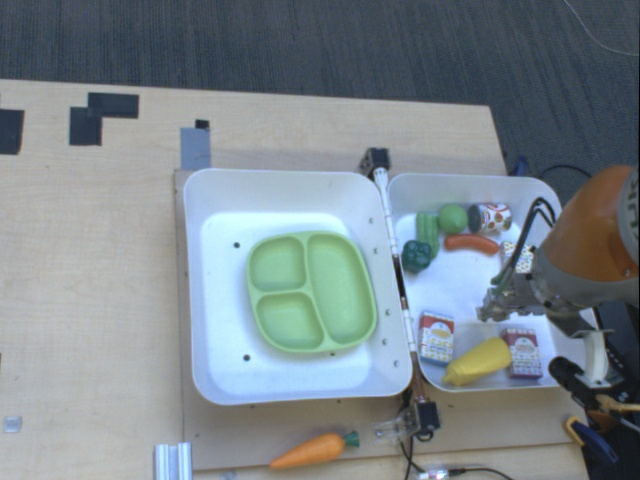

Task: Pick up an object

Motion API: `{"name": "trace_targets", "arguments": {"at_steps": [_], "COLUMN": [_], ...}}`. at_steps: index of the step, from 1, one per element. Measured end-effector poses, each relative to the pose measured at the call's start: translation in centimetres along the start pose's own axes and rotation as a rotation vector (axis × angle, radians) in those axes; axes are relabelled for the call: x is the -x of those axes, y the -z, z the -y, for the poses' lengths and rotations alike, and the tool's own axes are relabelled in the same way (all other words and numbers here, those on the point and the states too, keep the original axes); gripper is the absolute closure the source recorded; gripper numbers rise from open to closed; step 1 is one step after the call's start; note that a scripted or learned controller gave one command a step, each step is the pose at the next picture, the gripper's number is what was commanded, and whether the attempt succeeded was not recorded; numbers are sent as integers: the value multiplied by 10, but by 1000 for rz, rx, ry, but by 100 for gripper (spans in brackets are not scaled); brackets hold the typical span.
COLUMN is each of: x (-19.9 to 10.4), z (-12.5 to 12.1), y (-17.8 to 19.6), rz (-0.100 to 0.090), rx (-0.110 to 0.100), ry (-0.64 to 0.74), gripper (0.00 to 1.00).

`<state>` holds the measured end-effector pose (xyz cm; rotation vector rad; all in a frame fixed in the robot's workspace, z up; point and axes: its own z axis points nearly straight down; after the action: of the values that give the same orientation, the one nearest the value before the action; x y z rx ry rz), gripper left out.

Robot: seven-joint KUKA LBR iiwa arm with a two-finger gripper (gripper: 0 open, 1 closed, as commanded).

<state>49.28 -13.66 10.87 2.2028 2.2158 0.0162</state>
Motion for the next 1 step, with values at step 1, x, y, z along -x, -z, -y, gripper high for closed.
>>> {"name": "trace_targets", "arguments": {"at_steps": [1], "x": [70], "z": [5], "y": [-22], "rz": [-3], "rx": [-12], "ry": [-3], "gripper": [100]}}
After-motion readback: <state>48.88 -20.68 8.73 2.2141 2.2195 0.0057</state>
